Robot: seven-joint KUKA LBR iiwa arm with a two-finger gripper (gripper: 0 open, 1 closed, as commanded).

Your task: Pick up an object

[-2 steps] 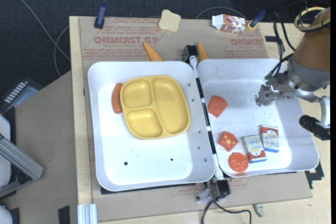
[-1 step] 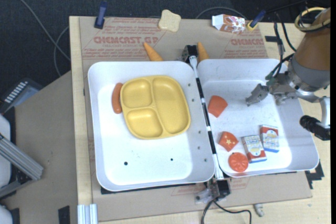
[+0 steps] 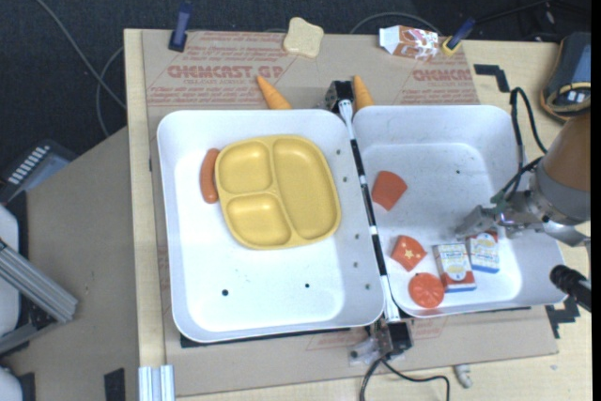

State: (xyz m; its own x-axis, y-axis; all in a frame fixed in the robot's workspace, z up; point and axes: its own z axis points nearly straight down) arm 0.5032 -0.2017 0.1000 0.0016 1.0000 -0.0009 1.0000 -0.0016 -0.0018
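In the right bin (image 3: 441,131), an orange-red wedge (image 3: 388,189) lies near the left wall. A red piece with a yellow spot (image 3: 408,252) and a red disc (image 3: 425,289) sit toward the front. Two small cartons are next to them, one with orange print (image 3: 454,264) and one with blue print (image 3: 485,252). My gripper (image 3: 481,223) reaches in from the right and hangs low just above the blue-printed carton, near the bin's right side. No object shows in its grasp.
The left bin (image 3: 188,277) holds a yellow divided plate (image 3: 277,191) with a red sausage (image 3: 208,176) beside it. Behind the bins lie a bread slice (image 3: 302,36), two carrot pieces (image 3: 272,94), a small carton (image 3: 410,40) and a blue clip (image 3: 178,28).
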